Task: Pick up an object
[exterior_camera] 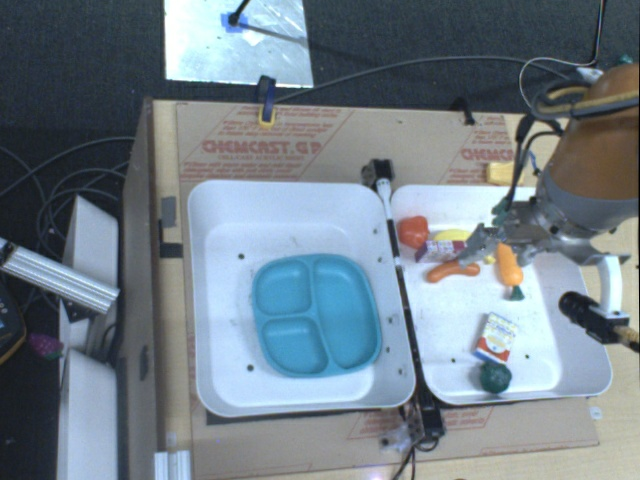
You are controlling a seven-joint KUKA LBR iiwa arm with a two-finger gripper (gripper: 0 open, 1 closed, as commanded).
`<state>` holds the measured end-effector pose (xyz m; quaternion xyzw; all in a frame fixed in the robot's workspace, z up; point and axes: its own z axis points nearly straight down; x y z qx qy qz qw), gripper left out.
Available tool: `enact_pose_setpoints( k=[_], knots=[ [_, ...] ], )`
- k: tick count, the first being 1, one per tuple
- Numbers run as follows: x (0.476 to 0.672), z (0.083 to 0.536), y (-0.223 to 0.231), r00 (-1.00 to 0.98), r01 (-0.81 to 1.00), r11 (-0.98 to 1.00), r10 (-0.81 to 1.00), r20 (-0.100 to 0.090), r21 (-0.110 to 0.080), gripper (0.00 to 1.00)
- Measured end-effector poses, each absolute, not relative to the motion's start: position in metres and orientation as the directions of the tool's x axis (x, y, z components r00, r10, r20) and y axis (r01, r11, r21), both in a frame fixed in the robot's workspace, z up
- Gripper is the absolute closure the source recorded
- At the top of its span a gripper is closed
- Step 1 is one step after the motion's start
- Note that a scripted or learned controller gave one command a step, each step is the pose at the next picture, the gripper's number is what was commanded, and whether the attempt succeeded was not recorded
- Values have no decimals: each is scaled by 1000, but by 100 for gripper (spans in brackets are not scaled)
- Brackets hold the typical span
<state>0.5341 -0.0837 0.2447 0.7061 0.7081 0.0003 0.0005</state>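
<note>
Arm (590, 158) angled down-left, tool (484, 240) over right bin (580, 368).

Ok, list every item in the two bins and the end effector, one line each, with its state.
blue divided plate: flat in left bin, holding nothing
red toy: resting in right bin
orange carrot toy: lying beside end effector
orange curved toy: lying flat
small carton: lying flat
dark green ball: resting by carton
end effector: low over right bin, grip unclear
</note>
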Motion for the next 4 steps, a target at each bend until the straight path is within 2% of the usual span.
enact_pose_setpoints(
  k=[1, 2, 3, 4],
  knots=[
    [594, 210, -149, -1, 1000, 1, 1000, -1, 1, 0],
    [623, 105, -129, -2, 1000, 2, 1000, -1, 3, 0],
    [622, 84, -98, -4, 1000, 4, 1000, 0, 1, 0],
    [623, 96, -98, -5, 1000, 5, 1000, 0, 4, 100]
  ],
)
